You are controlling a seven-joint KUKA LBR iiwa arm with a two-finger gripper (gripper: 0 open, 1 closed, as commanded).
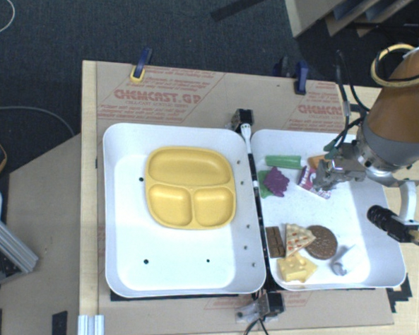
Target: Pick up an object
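Near edge of right bin (383, 276): cheese wedge (296, 268), pizza slice (298, 238), cookie (323, 242). Yellow divided plate (191, 185) seated in left bin (122, 214). Farther: purple grapes (274, 181), green piece (283, 161). Gripper (325, 179) lowered over small packet (311, 178); fingers' state cannot be told.

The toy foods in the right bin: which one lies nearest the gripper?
The small pink-and-white packet, lying right beside the gripper near the bin's far side. The purple grapes and green piece lie further left; the cookie and pizza slice sit nearer the front.

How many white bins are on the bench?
2: the left bin holds a yellow tray; the right bin holds small toy foods.
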